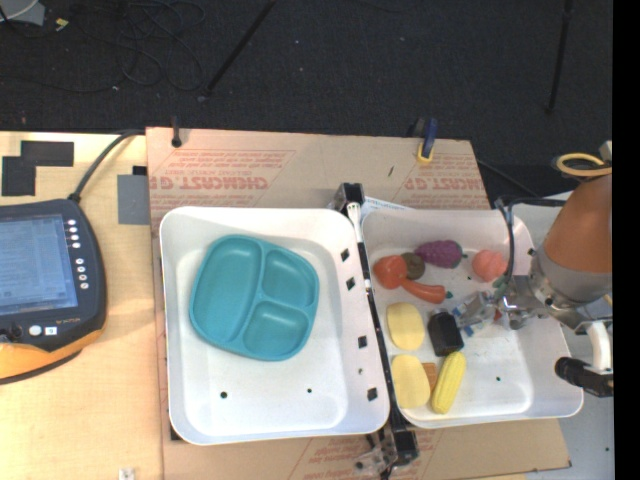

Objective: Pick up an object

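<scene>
The right bin (515,393) holds several toy foods. Along its far side lie a purple piece (440,254), a red-orange piece (391,270), a red pepper (426,291) and a pink-orange ball (489,264). Nearer the front are a pale yellow piece (405,325), a second yellow piece (409,379), a corn cob (448,381) and a black block (445,332). My gripper (478,311) hangs low in this bin, just right of the black block and below the ball. Nothing visibly sits in its grasp.
The left bin (190,388) carries a teal divided plate (255,296). A black divider strip (362,308) runs between the bins. A tablet pendant (45,268) lies on the bench at far left. The grey arm with its orange band (585,233) covers the right bin's right edge.
</scene>
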You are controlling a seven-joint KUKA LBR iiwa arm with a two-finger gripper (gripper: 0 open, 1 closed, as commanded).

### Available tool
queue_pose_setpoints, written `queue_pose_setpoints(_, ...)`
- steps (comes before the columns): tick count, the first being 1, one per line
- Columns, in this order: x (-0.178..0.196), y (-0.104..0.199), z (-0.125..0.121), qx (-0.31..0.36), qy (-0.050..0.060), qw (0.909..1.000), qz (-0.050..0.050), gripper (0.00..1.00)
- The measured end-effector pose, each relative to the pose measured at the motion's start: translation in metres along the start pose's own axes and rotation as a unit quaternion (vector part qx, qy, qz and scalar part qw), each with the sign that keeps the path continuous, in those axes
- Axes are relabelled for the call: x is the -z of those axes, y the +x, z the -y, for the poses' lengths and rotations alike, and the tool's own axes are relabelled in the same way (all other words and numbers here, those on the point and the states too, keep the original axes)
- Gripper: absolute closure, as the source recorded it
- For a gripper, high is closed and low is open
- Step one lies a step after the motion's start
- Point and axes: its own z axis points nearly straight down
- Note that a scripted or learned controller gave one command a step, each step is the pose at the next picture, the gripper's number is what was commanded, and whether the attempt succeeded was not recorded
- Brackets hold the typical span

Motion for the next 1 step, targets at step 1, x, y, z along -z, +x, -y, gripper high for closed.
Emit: queue_pose_setpoints(1, -0.0123, -0.0027, -0.0817, 0.002, -0.01, 0.9999, 0.004, 0.0)
